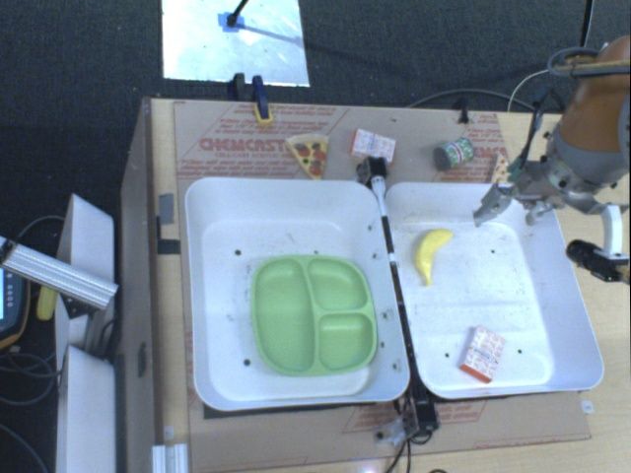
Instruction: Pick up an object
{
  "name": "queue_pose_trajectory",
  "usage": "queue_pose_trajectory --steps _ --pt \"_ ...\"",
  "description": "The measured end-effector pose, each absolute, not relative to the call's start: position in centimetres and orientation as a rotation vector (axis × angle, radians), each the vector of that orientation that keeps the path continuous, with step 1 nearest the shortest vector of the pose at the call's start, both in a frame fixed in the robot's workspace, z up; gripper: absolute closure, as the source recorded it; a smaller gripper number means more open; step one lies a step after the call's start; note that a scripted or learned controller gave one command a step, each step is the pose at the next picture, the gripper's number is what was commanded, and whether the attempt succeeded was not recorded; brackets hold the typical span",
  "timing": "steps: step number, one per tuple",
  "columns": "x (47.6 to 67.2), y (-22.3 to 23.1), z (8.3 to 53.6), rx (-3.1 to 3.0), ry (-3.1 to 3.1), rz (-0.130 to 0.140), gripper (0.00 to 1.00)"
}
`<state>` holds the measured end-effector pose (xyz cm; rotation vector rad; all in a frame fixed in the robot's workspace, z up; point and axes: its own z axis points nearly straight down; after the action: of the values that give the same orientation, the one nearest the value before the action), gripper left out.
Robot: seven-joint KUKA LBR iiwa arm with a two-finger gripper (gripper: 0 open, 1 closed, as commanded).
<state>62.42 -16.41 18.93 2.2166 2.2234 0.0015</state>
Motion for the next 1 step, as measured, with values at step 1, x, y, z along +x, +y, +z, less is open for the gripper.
queue_pose_trajectory --steps 1 --pt "64.86 -10.46 10.03 2.218 2.228 0.001 0.0"
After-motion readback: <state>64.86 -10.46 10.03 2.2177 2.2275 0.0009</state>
